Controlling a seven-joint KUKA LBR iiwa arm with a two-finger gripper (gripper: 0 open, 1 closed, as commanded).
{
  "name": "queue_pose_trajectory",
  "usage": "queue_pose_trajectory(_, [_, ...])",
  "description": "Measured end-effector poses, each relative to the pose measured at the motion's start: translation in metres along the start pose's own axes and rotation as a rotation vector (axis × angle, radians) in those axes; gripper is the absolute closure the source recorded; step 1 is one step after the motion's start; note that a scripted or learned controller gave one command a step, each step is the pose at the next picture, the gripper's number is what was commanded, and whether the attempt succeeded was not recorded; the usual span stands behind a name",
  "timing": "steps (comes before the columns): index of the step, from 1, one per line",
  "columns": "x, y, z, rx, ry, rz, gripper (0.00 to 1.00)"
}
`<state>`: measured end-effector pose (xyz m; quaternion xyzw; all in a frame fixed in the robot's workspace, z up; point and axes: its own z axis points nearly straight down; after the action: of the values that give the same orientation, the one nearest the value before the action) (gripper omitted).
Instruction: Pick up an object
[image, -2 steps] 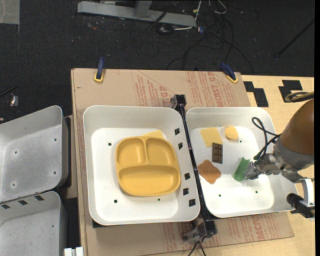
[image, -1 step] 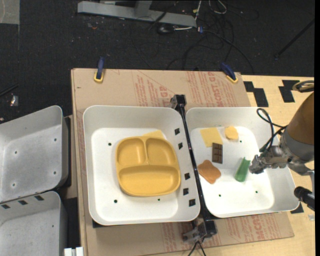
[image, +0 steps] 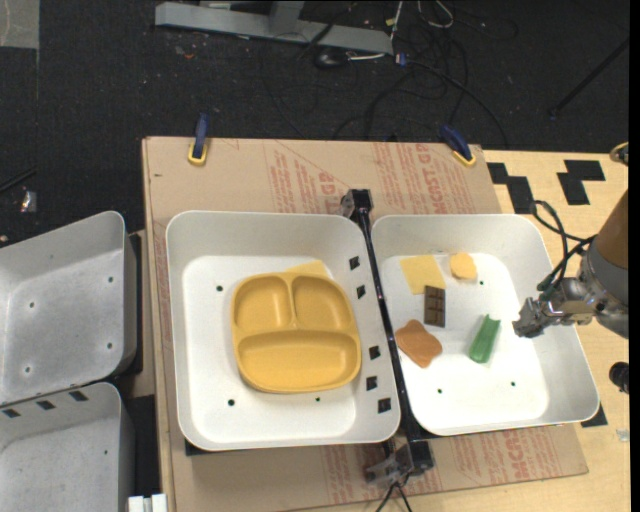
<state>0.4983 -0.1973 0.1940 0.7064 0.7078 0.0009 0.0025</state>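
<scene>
Gripper (image: 527, 325): dark, low over right edge of right bin; small and blurry, can't tell whether jaws are apart or together; nothing visibly between them.
Arm (image: 610, 270): grey, enters from right, mostly cut off by frame edge; cables loop above wrist.
Green block (image: 484, 338): nearest thing to gripper, just left of it, apart from it, lying tilted on bin floor.
Orange-brown piece (image: 419, 343): rounded, left of green block, near divider between bins.
Brown bar (image: 434, 304): small, dark, upright in view, above orange-brown piece, lower edge of yellow card touching or just beside it, hard to tell.
Yellow card (image: 421, 270): flat, pale, upper part of right bin.
Yellow lump (image: 462, 265): small, rounded, just right of yellow card, touching it or nearly.
Right bin (image: 520, 400): white, shallow, holds all five small items.
Left bin (image: 200, 400): white, beside right bin, rims meeting at centre.
Yellow tray (image: 296, 333): three compartments, sits in left bin; pale yellow sheet corner pokes out behind its top edge, rest hidden.
Bench board (image: 260, 170): cardboard-coloured, red print, clamps at top edge.
White panels (image: 60, 300): far left, partly cut off.
</scene>
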Motion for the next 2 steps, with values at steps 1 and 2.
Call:
queue_pose_trajectory(1, [0.006,-0.001,-0.061,-0.001,0.0,-0.002,1.0])
queue_pose_trajectory(2, [0.057,0.027,-0.051,0.003,0.002,-0.005,1.0])
